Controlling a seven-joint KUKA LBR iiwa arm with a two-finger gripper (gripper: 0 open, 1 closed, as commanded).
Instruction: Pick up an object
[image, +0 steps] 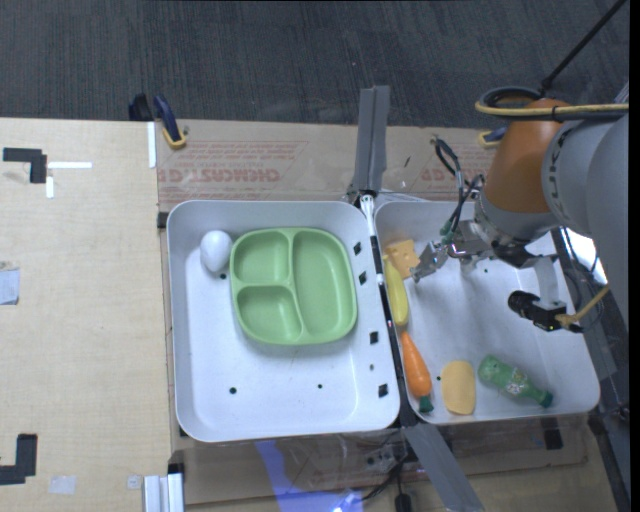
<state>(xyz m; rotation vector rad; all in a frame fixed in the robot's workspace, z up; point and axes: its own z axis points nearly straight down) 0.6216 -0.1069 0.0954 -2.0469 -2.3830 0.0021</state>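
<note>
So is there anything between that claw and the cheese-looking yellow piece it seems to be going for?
Nothing visible stands between them. The gripper hangs in the right bin, its tips right beside the yellow cheese wedge near the bin's left wall. The banana lies just below the wedge, close enough to get nudged.

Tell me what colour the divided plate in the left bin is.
Light green; the divided three-compartment plastic plate shows clearly in the camera view.
</note>
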